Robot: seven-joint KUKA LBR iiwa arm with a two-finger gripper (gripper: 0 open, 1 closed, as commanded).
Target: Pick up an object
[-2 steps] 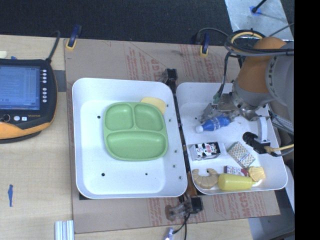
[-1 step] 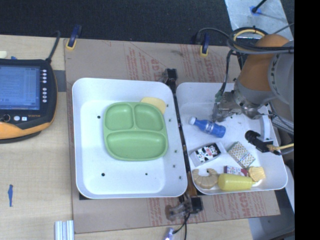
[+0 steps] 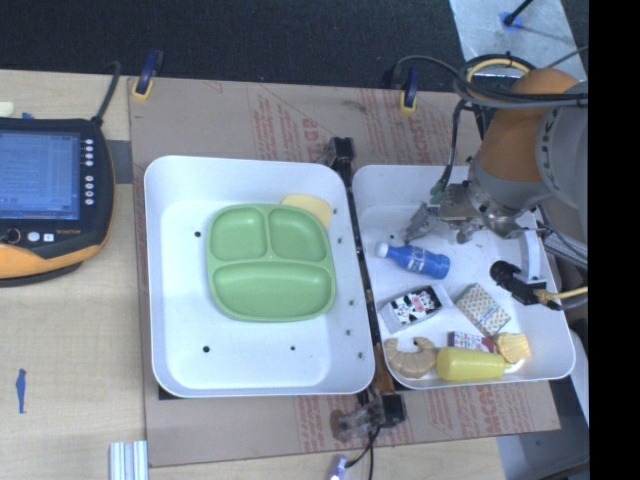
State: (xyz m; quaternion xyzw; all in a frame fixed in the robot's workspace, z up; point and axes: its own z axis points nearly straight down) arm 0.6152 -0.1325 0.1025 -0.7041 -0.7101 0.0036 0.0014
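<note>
Fingers [image 3: 425, 225] of the gripper [image 3: 432, 220] hang spread apart with nothing between them in the right bin [image 3: 385, 193]; the blue bottle [image 3: 414, 259] lies just below them, apart from their tips.

lying on its side in right bin [image 3: 560, 368], blue bottle [image 3: 415, 259], white cap pointing left | resting flat just below, black-and-white card box [image 3: 414, 305] | sitting tilted beside it, patterned packet [image 3: 484, 309] | lying along front wall, yellow bottle [image 3: 470, 365], touching tan pastry [image 3: 413, 356]
</note>
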